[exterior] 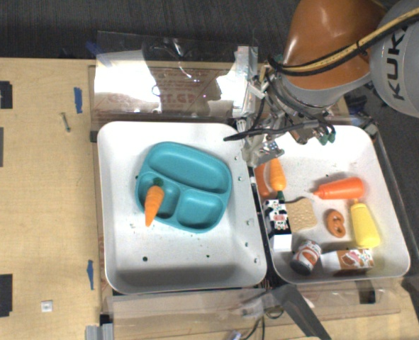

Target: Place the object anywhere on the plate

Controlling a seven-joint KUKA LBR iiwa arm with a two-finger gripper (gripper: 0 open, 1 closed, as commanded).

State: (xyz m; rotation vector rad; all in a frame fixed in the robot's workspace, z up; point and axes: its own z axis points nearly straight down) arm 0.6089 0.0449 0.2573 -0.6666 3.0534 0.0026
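camera view: you see the gripper [264,147] at the right bin's [390,190] 10 o'clock corner, above an orange item [274,176] | whether it grips, you cannot tell | a carrot [153,202] already lies at the plate's [195,168] 8 o'clock edge, half over its rim.

Glossy teal plastic plate [188,170], smooth white bins [117,190], matt wooden bench [35,190]

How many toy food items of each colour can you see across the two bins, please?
Orange: 4 – carrot on the teal plate, carrot by the bin wall, sausage-like piece, round piece
Yellow: 1 – bottle
Tan: 1 – cracker
Black and white: 1 – carton
Brown and white: 2 – can, packet
Total: 9
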